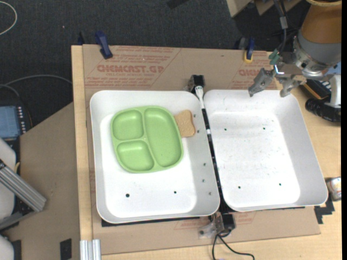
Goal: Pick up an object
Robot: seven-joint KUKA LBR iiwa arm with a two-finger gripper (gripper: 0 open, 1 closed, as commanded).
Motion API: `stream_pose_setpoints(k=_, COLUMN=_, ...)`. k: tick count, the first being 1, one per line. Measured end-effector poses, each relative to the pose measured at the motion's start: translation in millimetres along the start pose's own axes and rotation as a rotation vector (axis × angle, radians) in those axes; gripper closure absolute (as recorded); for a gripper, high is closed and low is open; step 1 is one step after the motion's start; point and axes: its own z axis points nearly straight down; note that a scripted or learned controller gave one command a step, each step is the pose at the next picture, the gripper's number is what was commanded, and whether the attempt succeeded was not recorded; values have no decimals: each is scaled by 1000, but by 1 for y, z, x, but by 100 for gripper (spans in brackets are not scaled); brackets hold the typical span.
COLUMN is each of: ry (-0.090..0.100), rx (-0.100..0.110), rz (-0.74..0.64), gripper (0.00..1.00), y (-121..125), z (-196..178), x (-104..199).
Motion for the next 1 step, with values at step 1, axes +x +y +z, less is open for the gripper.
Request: stream_pose_setpoints(k=1, ry=-4, rx=-19, rz=-1, gripper=0, y=-48, z=-138, x=1)
